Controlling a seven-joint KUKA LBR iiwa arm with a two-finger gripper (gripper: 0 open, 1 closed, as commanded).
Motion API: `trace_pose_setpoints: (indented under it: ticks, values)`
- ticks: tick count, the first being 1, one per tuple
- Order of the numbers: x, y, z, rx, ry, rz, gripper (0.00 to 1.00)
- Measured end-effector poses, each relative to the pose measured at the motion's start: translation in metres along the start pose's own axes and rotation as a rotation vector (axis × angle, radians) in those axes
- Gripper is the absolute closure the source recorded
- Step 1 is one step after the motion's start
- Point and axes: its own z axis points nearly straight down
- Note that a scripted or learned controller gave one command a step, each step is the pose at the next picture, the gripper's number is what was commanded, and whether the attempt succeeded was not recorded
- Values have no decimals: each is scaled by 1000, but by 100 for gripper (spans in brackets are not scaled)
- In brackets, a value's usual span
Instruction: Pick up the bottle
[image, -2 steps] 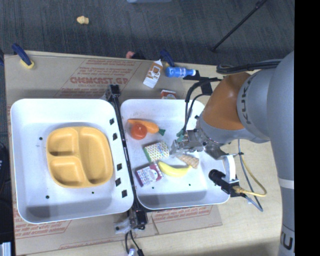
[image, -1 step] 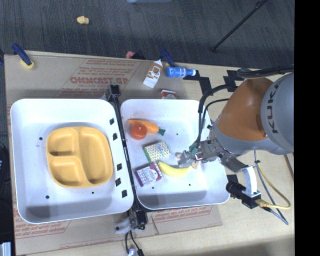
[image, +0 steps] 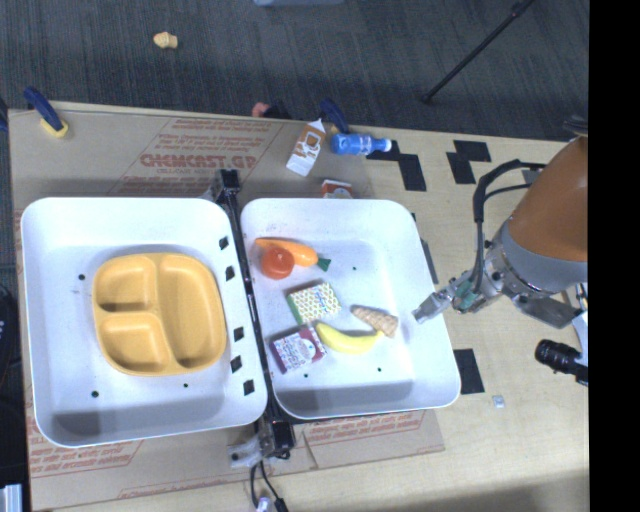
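Bottle (image: 360, 145): blue, lying on its side on the surface beyond the right bin (image: 425, 240), outside it, just beside a small carton (image: 306, 147).
Gripper (image: 432, 307): at the right bin's right rim, well apart from the bottle.
Fingers: state cannot be told from this view.
Right bin contents: carrot, tomato, banana, cone, two packets; none is the target.
Approach: lift clear of the rim, travel to the far side, close across the bottle's narrow width.
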Motion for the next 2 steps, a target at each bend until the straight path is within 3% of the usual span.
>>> trace_pose_setpoints:
  ticks: [1,2]
  values:
    - [17,6,22,2,3,404,100]
    - [51,19,59,2,3,154,100]
